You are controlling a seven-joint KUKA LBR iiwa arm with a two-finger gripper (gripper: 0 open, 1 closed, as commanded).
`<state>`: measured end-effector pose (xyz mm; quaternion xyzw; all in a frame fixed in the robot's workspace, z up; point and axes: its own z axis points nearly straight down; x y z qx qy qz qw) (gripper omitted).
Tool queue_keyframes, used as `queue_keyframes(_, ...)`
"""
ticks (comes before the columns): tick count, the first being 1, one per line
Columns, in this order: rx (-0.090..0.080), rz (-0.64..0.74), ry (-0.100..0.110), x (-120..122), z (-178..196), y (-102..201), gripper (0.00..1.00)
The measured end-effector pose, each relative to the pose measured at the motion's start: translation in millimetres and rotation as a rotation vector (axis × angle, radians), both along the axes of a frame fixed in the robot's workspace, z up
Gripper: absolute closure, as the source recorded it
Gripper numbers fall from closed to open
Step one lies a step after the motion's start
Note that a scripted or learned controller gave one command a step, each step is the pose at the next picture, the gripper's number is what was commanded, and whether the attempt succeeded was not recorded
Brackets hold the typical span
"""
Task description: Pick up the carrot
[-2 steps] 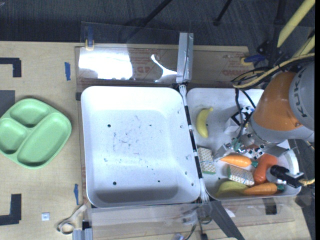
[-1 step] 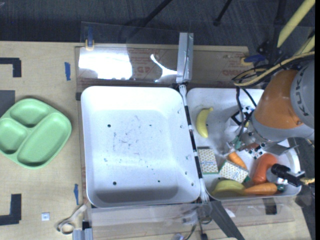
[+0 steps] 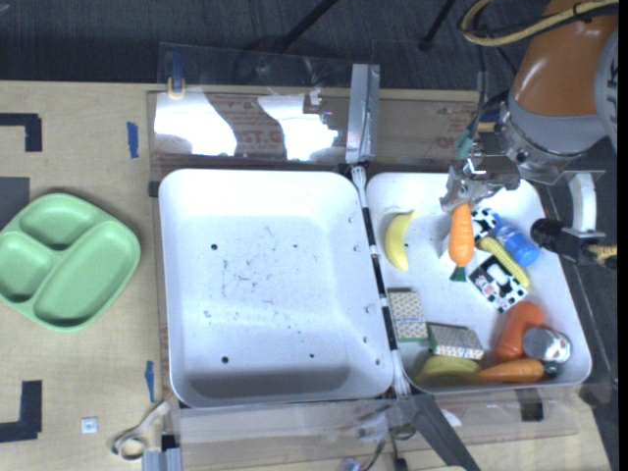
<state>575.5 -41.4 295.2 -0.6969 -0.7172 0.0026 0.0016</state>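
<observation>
- At the bottom right of the frame, the right bin (image 3: 579, 356) holds a pile of toys: an orange cup (image 3: 512, 330), a long orange thing (image 3: 510, 370), a yellow thing (image 3: 446, 365) and two small patterned boxes (image 3: 432, 330).
- A bit higher, a black-and-white block (image 3: 491, 281) and a blue thing (image 3: 517, 244) sit close to each other.
- The banana (image 3: 396, 238) lies at the left side of the right bin, near the wall between the bins.
- The left bin (image 3: 265, 273) is in the middle of the frame.
- A green plate (image 3: 64, 260) with sections sits on the table (image 3: 78, 145) at the far left.
- The carrot (image 3: 460, 237) is in the upper middle of the right bin, standing nearly up and down, green end low.
- The claw (image 3: 463, 186) is right at the carrot's top end. I cannot tell how far open it is, or if it has hold of the carrot.
- I think this is the grabbing step. Next, the claw needs a tight squeeze, then a slow lift straight up, clear of the banana and the blue thing.
</observation>
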Motion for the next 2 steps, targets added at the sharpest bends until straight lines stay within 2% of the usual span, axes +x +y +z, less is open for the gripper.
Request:
queue_keyframes(1,0.000,0.093,-0.002,48.4,42.5,-6.4,1.00)
queue_keyframes(2,0.001,0.044,0.001,57.7,16.4,-21.1,1.00)
